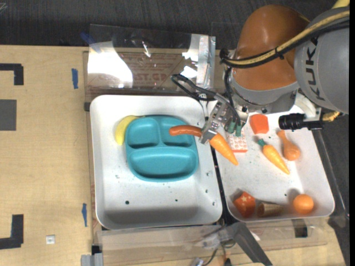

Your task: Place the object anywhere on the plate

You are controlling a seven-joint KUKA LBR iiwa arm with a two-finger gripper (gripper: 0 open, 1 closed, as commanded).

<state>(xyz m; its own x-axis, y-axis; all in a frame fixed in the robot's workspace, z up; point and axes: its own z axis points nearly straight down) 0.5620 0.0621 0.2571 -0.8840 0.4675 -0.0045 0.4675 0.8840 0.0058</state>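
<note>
A teal divided plate (161, 151) lies in the left bin (111, 193). A thin red-orange pepper (186, 131) rests across the plate's upper right rim. My gripper (209, 136) hangs over the wall between the two bins, just right of the plate. It is shut on the thick end of an orange carrot (225, 148). The carrot slants down and to the right, and its tip is over the right bin (316, 176). A yellow item (122, 127) peeks out from under the plate's upper left edge.
The right bin holds an orange-red block (259, 123), a small carrot (274, 155), an orange gourd-like piece (288, 146), a white-and-red card (239, 143), a red vegetable (244, 203), a brown piece (270, 208) and an orange ball (303, 204). A clear sheet (150, 65) lies behind the left bin.
</note>
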